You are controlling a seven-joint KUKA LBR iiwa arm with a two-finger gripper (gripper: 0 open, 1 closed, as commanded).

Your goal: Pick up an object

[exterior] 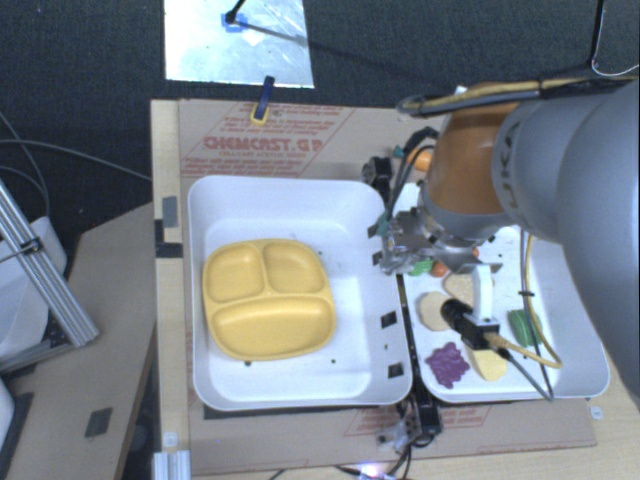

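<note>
The grey arm (560, 158) covers much of the right bin (590, 373). The left bin (290, 203) holds a yellow divided plate (268, 298). In the right bin lie purple grapes (449, 364), a pale round piece (433, 311) and a green item (522, 325).

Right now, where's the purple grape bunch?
In the camera view, the purple grape bunch lies in the right bin, near its front left corner, just left of a pale yellow piece and below a round tan piece.
</note>
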